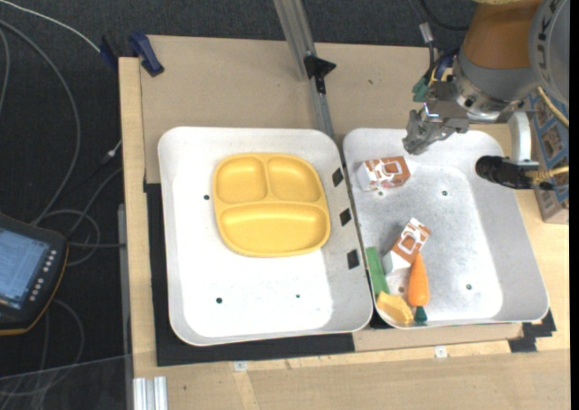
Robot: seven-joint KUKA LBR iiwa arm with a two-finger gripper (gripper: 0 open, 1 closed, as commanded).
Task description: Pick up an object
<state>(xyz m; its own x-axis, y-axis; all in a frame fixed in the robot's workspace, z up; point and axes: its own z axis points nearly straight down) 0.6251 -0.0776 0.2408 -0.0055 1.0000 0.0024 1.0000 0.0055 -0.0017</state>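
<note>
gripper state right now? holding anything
gripper: cannot be told whether open or closed; it hangs over the right bin's far edge, nothing seen in it.

The divided plate (270, 204) lies in the left bin (181, 245) — in the right bin (488, 263), one carton (384, 173) at the back, another carton (410, 241) beside a carrot (417, 280) in front.

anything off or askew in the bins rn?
Nothing spilled or damaged. The yellow divided plate lies flat in the left bin. In the right bin, the carrot, green piece and a small carton crowd its front-left corner; another carton lies below the gripper.
</note>
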